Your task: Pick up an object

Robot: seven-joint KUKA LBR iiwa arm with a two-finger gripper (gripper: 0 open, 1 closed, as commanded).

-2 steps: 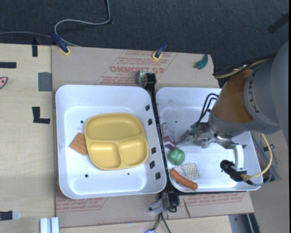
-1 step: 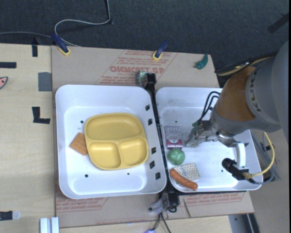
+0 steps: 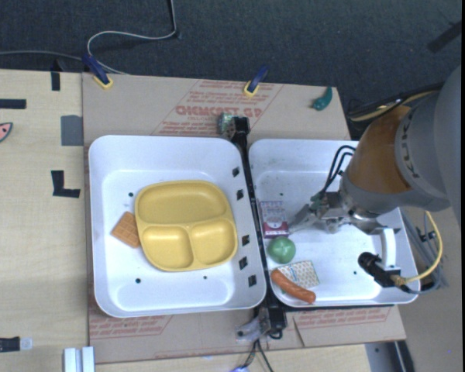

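Two bins sit below me; my gripper [image 3: 294,222] hangs low in the right bin [image 3: 337,285], grip state unclear (too blurred). Just beside its tip lies a pink packet [image 3: 273,217], with a green ball [image 3: 280,248] slightly nearer me.

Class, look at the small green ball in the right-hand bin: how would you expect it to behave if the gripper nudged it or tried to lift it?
The green ball looks round, so a nudge would probably set it rolling, perhaps toward the hot dog just below it. Its surface looks smooth and slightly shiny, so it may slip out of a pinch that is off-centre. It is small, so likely light.
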